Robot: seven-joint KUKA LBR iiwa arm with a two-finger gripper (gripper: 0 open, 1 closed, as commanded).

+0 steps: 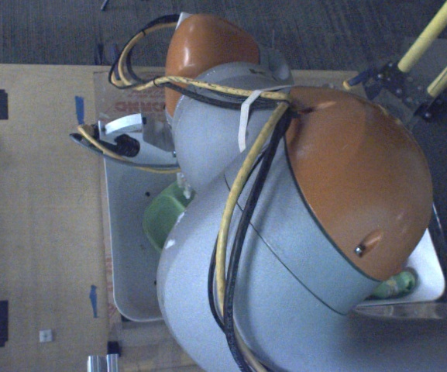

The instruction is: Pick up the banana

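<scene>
Item: KUKA arm point(285, 239), grey with orange caps, bulking across most of the camera view and bending down over the left bin point(126, 285); yellow and black cables point(235, 231) run along its body.

Gripper: we cannot place it, nor tell whether it is released, clenched or grasping anything; the arm's own bulk covers whatever lies beneath it.

Banana: we cannot locate it; nothing we can make out reads as one; if it sits in a bin, it is hidden by the arm.

Progress: we judge the pick unconfirmed; no lifted fruit is on show, so the grasp and the raise both stand as left to do, as far as we can tell.

Contents noted: a pale green object point(165, 215) in the left bin, partly covered; a green item point(397, 285) at the right bin's corner.

Surface: tan bench point(37, 223) with black corner marks and blue tape strips; white bin walls.

Room: dark carpet point(324, 6) beyond the bench; yellow rods point(436, 25) at upper right.
</scene>
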